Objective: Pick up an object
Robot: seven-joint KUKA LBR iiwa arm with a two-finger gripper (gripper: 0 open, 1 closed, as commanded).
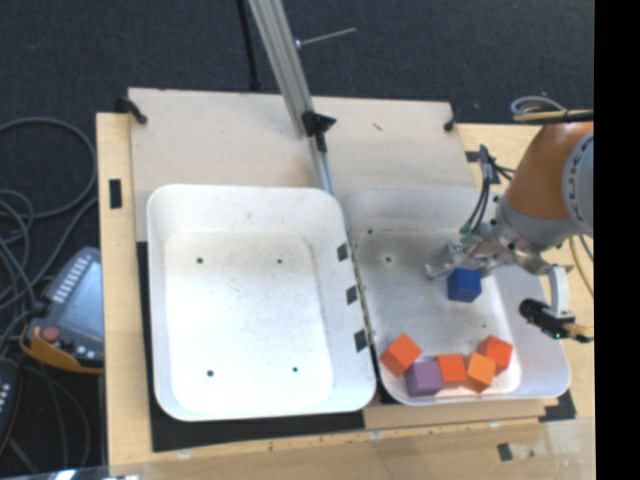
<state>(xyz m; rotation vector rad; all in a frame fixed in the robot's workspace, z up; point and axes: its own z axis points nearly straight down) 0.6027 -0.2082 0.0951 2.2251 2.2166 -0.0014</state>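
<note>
Two white bins sat side by side on the worktop (250,128). The left bin (250,303) showed a speckled white floor. The right bin (400,258) held a blue cube (463,285) near its middle and, along its near wall, a row of four orange cubes (402,353) with one purple cube (424,377) among them. The hand (468,258) hung directly over the blue cube; whether it was open or closed could not be determined. The blue cube looked solid, matte and slightly rotated.
</note>
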